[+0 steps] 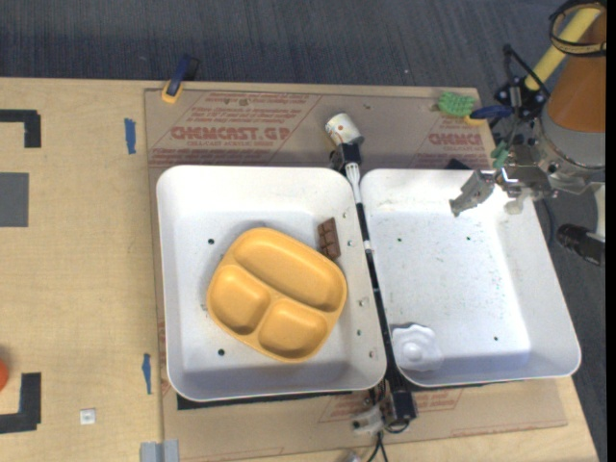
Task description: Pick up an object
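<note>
Claw (474,192) hovering over far-right corner of right bin (539,354), nothing in it; open or clenched, can't tell. Approach step, no pick yet. Candidates: yellow divided tray (277,293) in left bin (183,258), brown block (328,238) at its far edge, white lump (416,345) near-left in right bin. Next: pick target, travel over, descend

Bench fittings around two white bins

A brown board (250,128) with red lettering lies on the pale bench (77,287) and carries both bins – the left bin (188,200) and the right bin (462,287) touch along one seam. A yellow clamp (176,83) grips the board's far left corner, a green clamp (454,104) its far right corner. A white-capped black post (341,131) stands at the seam's far end. Blue tape (130,135) marks the board's left edge – black angle marks (27,128) and a grey square (12,200) sit by the bench's left edge
</note>
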